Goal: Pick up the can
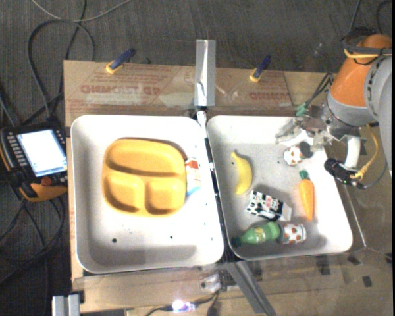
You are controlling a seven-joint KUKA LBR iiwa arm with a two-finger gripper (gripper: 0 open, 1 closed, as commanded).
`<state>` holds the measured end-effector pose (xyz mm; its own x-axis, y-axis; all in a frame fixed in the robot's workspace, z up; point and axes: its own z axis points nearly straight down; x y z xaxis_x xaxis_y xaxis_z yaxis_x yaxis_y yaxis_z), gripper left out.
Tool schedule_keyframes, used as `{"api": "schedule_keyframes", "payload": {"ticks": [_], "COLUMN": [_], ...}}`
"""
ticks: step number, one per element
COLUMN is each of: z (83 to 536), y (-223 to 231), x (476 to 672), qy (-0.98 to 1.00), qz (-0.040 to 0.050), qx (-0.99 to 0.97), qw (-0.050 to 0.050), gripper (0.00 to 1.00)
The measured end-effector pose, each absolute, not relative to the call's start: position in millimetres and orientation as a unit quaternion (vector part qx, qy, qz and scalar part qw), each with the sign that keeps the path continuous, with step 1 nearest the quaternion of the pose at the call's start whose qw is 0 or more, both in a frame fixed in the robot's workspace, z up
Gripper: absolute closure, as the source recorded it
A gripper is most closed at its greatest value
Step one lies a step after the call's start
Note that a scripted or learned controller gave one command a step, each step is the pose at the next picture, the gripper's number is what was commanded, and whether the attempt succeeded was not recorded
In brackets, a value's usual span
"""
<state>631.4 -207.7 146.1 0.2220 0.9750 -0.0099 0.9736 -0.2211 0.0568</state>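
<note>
The small round metal can with red and white spots lies on its side in the right white bin, touching the green plastic bottle. It looks light, hard and slippery, and may roll. Grab across its round middle. The bin's front wall is close. The claw hangs near the back; open or closed, I cannot tell.

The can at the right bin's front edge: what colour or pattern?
The can is white with red-orange spots, seen in the camera view.

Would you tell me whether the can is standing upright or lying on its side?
Lying on its side. The can rests lengthwise on the right bin's floor, beside the green bottle.
</note>
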Motion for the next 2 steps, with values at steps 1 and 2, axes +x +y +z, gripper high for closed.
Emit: {"api": "schedule_keyframes", "payload": {"ticks": [1, 2], "z": [97, 92], "y": [-206, -206], "x": [638.3, 622.0], "qy": [0.614, 0.623], "qz": [0.0036, 0.0083], "qx": [0.789, 0.782], "qw": [0.000, 0.004], "gripper": [0.00, 0.00]}}
